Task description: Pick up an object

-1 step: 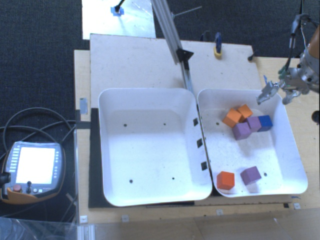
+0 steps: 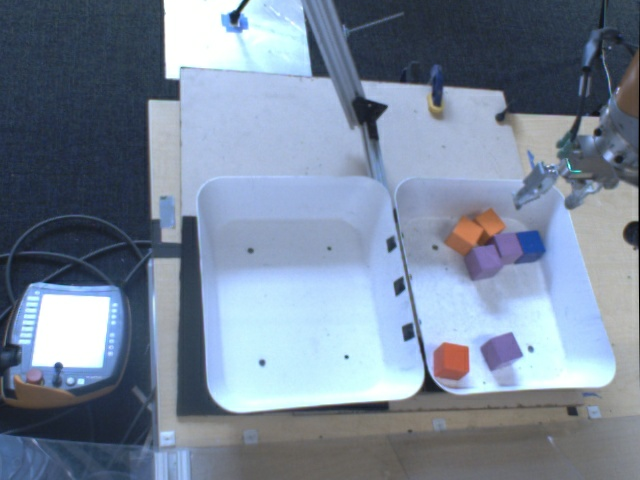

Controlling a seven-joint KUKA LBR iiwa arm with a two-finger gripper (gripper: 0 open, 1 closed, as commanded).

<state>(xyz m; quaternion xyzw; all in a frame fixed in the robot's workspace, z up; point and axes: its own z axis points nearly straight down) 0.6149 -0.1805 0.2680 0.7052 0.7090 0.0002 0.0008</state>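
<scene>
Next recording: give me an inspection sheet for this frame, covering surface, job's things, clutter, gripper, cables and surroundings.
Surface: wooden bench bearing a left bin and a right bin, side by side.
Job's things: right bin holds a cluster of two orange cubes, two purple cubes and a blue cube; nearer the front, an orange cube and a purple cube lie apart.
Clutter: yellow-and-blue clamp on the bench's far edge.
Gripper: gripper open over the right bin's far right corner, holding nothing.
Cables: black cable looping by the pendant.
Surroundings: teach pendant on the left; dark carpet.
</scene>
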